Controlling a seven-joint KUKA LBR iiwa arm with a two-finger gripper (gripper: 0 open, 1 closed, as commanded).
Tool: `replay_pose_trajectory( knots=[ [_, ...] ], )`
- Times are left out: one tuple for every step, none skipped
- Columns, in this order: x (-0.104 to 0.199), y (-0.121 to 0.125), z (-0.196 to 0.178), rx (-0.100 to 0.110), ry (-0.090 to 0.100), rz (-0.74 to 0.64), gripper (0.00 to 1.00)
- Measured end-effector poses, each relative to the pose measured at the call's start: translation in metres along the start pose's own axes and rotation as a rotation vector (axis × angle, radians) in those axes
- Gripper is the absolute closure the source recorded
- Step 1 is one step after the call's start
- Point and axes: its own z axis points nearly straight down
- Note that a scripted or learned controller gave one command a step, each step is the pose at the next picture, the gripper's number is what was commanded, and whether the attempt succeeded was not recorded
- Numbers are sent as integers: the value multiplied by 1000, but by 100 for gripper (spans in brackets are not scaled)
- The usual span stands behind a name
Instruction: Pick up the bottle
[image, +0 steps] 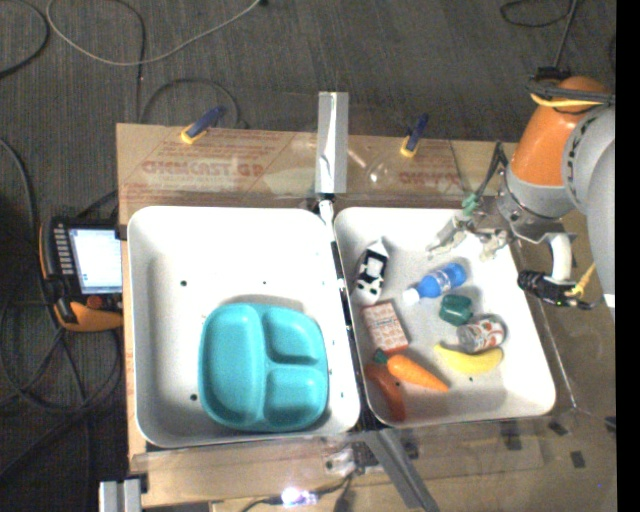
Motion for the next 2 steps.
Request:
replay_pose_trajectory(
  knots=[
    [3, -28, 46, -15, 3, 148, 0],
    [2, -27, 39, -14, 0, 149, 100]
  ],
)
